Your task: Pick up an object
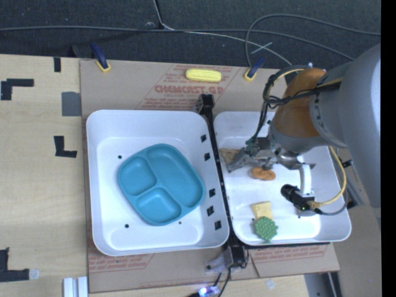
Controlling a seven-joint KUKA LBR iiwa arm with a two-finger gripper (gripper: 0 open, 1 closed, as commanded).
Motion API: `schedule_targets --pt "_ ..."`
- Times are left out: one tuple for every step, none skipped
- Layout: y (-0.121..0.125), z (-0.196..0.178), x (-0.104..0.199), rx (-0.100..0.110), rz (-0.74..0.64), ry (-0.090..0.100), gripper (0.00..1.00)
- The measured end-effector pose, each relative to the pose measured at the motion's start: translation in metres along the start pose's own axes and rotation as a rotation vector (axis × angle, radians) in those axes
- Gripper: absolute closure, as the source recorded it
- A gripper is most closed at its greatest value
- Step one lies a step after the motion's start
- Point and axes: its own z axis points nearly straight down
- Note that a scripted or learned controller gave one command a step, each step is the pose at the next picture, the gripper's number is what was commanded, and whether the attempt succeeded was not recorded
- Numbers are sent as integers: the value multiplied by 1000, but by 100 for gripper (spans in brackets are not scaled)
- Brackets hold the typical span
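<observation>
In the right bin point(328, 228), my gripper point(242, 158) is low over the floor near the bin's left wall. A small tan piece point(228, 154) lies right at its tip. Whether the two touch is not clear. An orange-brown lump point(264, 174) rests just below the gripper's body. Further toward the front are a pale yellow square block point(262, 210) and a green bumpy ball point(266, 228), side by side. The grey arm with its orange band point(297, 113) covers the bin's upper right part.
The left bin point(102, 135) holds a blue divided plate point(161, 183). A yellow corn-like toy point(203, 75) lies on the cardboard behind the bins. Black clips point(207, 103) join the bins along the middle wall. Cables point(328, 200) loop by the arm's wrist.
</observation>
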Motion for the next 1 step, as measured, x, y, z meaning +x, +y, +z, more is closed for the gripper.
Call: schedule_targets --pt "0 -12 1 3 -1 3 100"
